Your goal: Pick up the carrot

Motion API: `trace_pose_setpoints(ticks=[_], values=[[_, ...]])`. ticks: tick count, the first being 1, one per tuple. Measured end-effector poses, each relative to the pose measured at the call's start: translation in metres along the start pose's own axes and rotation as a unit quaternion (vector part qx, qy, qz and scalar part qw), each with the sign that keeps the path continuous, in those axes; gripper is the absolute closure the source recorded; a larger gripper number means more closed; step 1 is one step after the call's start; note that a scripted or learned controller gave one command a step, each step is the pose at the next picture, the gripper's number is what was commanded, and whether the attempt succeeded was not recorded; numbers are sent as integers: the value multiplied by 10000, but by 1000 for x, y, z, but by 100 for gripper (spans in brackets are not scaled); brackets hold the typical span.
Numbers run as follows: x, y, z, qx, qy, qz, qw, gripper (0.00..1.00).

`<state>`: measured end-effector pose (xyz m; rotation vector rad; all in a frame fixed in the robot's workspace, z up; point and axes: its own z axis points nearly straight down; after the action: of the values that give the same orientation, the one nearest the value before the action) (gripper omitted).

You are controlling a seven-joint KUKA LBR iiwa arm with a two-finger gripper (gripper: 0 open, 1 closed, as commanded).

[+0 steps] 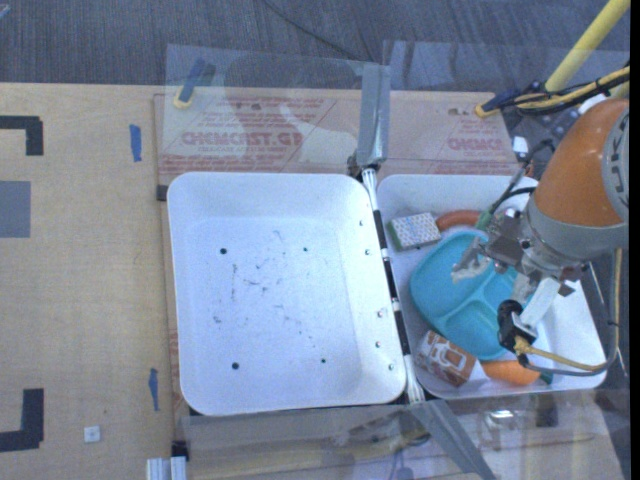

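**Pick-up of the carrot, approach step.** Left bin [280,298]: plays no part. Right bin [585,318]: at its far edge lies a grey-green pad [414,230]. Just right of the pad is the carrot [458,217], a short orange-red length lying flat, its right end hidden by the robot. A teal dish [455,308] occupies the middle. A second orange thing [512,373] at the near edge is too hidden to identify. The gripper [480,258] hangs over the dish's far rim, close to the carrot. Whether it is open or closed cannot be told, and nothing is seen in its hold. The grasp is judged not yet made. The next move calls for a shift toward the far edge and a descent onto the carrot, clear of the pad and the dish rim.
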<state>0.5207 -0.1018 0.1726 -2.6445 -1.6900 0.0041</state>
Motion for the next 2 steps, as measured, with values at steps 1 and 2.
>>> trace_pose_setpoints(ticks=[1, 2], values=[[-51, -22, 25, -8, 2, -2480, 9688, 0], [-15, 8, 79, -119, -35, -4168, 9089, 0]])
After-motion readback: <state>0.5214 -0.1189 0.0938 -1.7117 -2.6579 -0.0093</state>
